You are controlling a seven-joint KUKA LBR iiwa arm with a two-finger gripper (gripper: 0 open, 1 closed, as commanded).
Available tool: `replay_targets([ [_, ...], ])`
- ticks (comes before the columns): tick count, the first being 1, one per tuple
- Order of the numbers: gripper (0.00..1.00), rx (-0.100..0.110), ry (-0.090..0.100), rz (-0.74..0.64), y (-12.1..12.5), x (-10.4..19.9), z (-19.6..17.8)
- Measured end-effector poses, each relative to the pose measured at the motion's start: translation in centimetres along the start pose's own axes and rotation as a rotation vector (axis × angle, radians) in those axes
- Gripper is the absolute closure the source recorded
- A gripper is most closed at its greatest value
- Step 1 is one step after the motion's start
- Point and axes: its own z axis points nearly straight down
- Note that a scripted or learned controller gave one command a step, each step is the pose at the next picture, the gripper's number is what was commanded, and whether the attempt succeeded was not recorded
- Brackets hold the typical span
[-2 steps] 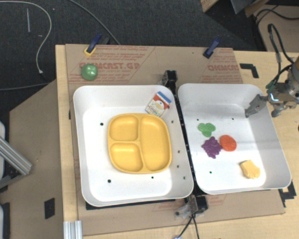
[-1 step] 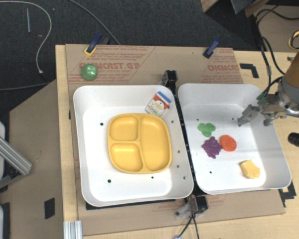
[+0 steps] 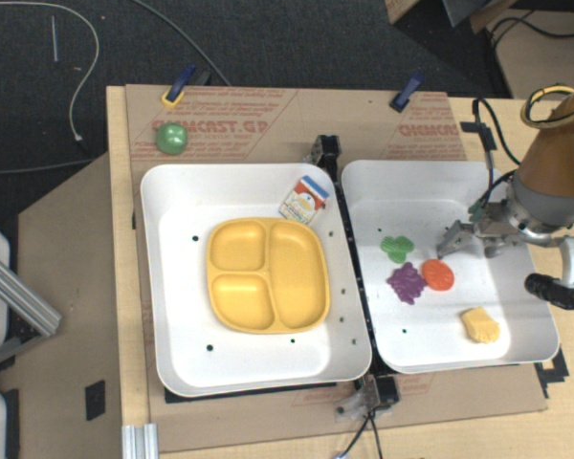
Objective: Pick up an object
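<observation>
Bins first: the left shallow white plastic bin [image 3: 172,285] holds a glossy yellow three-compartment tray [image 3: 268,275] and, at its 1 o'clock, a small printed carton [image 3: 304,200]. The right white bin [image 3: 411,342] holds a green leafy toy [image 3: 397,248], a knobbly purple grape bunch [image 3: 406,281], a smooth orange ball [image 3: 439,275] and a lumpy yellow piece [image 3: 480,325]. My gripper [image 3: 447,244] hangs at the ball's 12 o'clock; whether my jaws are parted, I cannot tell.

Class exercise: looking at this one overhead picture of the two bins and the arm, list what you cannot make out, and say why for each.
- Gripper, camera view: small and dark over the right bin; its finger state is unreadable.
- Arm: cut off by the right edge.
- Small carton beside the yellow divided plate: print too small to read.
- Purple item, green item: too small to identify.
</observation>
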Motion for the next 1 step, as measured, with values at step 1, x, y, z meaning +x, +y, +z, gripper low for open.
replay_targets([
  [1,1.00,-0.007,-0.002,0.000,0.17,-0.05,-1.49],
])
